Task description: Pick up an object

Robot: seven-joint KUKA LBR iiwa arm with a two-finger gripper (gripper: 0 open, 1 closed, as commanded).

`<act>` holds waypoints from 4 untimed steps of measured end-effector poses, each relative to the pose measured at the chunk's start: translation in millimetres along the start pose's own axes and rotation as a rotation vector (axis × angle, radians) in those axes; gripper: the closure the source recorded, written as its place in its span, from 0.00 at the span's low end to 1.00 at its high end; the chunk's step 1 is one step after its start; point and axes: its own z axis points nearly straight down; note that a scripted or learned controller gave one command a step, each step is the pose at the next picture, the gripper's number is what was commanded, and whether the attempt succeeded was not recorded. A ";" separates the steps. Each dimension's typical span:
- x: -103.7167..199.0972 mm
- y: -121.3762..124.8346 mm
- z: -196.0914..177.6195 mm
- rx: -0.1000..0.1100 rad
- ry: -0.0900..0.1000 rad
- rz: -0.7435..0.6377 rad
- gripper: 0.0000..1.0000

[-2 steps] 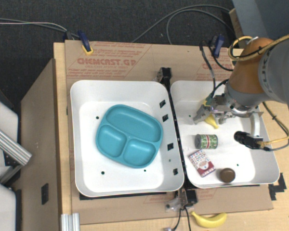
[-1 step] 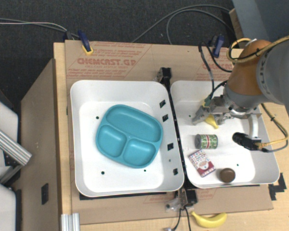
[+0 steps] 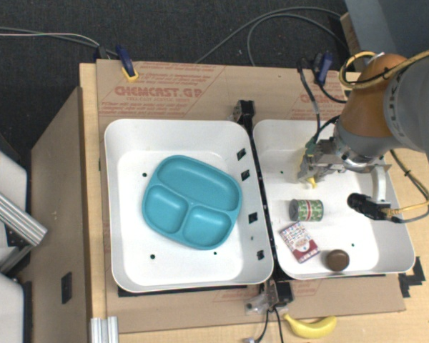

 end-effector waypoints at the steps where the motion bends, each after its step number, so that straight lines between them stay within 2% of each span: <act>1: -7.8 8.2 -52.5 -0.007 -0.003 -0.001 1.00; 3: -4.5 7.6 -148.2 -0.008 -0.003 -0.002 1.00; 4: 51.6 11.7 -135.4 0.002 0.000 -0.006 1.00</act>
